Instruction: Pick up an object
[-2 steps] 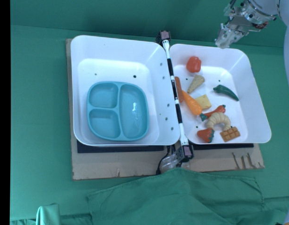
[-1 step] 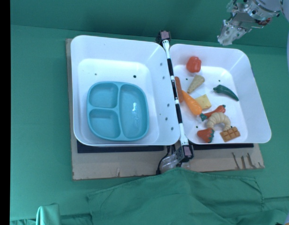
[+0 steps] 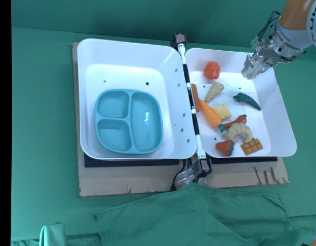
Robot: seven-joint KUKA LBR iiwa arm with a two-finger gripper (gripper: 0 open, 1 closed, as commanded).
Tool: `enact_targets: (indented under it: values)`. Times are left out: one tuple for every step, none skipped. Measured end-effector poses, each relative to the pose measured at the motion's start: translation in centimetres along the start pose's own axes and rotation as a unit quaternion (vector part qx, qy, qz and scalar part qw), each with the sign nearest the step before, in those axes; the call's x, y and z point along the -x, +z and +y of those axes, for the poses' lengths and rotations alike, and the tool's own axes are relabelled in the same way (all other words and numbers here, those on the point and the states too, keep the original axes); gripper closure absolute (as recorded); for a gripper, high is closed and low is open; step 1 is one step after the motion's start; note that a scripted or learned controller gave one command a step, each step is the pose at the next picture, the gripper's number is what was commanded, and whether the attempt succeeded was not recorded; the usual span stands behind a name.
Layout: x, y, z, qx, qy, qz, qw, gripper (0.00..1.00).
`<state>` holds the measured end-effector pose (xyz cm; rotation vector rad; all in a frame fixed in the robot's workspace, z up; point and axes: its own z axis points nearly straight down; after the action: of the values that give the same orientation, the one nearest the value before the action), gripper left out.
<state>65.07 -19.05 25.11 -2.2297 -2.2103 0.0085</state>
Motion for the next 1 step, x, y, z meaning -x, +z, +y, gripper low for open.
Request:
enact_targets:
  values:
    - [-0.45, -2.42, 5.21, 0.008, -0.004, -0.001, 1.0000, 1.00]
